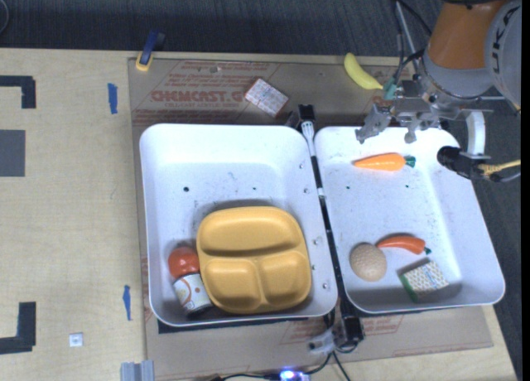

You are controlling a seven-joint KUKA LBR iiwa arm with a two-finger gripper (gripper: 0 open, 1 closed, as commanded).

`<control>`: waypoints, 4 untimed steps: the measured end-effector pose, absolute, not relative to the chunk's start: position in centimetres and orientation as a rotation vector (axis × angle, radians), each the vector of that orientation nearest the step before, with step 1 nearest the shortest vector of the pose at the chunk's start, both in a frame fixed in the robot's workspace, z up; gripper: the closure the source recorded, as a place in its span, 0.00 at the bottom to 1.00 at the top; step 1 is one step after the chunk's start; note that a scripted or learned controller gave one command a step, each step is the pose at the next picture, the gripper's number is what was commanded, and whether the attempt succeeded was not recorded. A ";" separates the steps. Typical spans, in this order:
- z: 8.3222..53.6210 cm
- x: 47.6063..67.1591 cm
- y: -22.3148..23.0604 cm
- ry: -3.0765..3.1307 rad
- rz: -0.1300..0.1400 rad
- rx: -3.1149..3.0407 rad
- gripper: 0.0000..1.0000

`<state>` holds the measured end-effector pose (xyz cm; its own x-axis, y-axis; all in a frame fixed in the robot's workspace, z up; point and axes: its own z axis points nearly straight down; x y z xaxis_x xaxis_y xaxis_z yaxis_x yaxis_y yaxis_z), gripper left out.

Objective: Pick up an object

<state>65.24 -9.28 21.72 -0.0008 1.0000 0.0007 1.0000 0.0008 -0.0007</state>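
Dark carpet surrounds a pale wooden bench [66,230]; the gripper [389,129], fingers spread and empty, hovers above the carrot [381,161].

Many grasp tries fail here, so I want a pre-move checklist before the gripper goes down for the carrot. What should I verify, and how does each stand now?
1. Carrot lies free in the right bin: ok.
2. Gripper sits above the carrot: ok, roughly.
3. Nothing between its fingers: ok.
4. Carrot apart from the egg and the sponge: ok.
5. Carrot close to the bin's far wall: cannot tell whether the fingers will clear it.
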 end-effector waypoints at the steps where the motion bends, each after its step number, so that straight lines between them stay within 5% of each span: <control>1: 8.6 56.6 -10.1 -2.222 -0.001 -2.223 0.00; 2: 8.6 50.5 -10.2 -2.222 -0.003 -2.224 0.00; 3: 9.6 50.6 -10.2 -2.224 -0.007 -2.227 1.00; 4: 9.6 50.6 -10.2 -2.224 -0.007 -2.227 0.00</control>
<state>50.61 -10.21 9.61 0.0014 1.0000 -0.0012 1.0000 -0.0014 0.0071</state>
